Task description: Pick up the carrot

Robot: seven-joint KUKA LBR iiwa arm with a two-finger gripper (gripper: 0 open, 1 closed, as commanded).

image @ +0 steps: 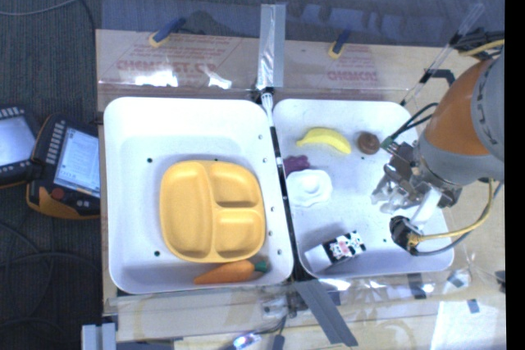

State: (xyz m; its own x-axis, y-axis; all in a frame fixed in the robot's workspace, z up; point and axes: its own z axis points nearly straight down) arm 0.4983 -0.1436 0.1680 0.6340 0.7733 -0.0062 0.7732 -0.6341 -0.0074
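The carrot (231, 272) lies along the near edge of the left bin (123, 176), just below the yellow plate (213, 209). The gripper (402, 191) hovers over the right bin (369, 262), well apart; whether it grips anything I cannot tell

carrot (229, 273) in left bin (119, 176), before tray (212, 209)
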